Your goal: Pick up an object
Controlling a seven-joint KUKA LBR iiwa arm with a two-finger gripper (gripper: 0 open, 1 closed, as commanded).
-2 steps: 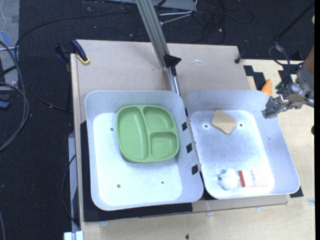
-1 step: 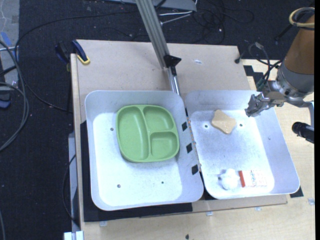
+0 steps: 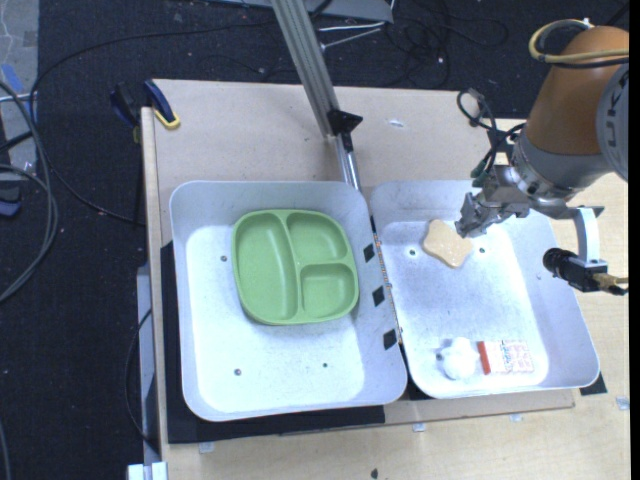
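- Gripper [image 3: 470, 224] hangs low at the right edge of a tan bread-like piece [image 3: 445, 243] in the right bin [image 3: 560, 308].
- Finger spread is too dark and small to tell.
- Arm cut off at right.

The green divided plate [image 3: 296, 266] looks like smooth moulded plastic with a soft sheen. It lies in the left bin [image 3: 210, 368], whose white floor is matt and finely speckled — the right bin [image 3: 545, 298], beside it, has the same dull finish. Beyond the plate, the bench [image 3: 250, 128] shows as pale, matt wood or board. A brushed metal pole [image 3: 305, 48] slants above it. To the plate's right, the tan piece [image 3: 446, 242] looks porous and matt — like sponge or bread.
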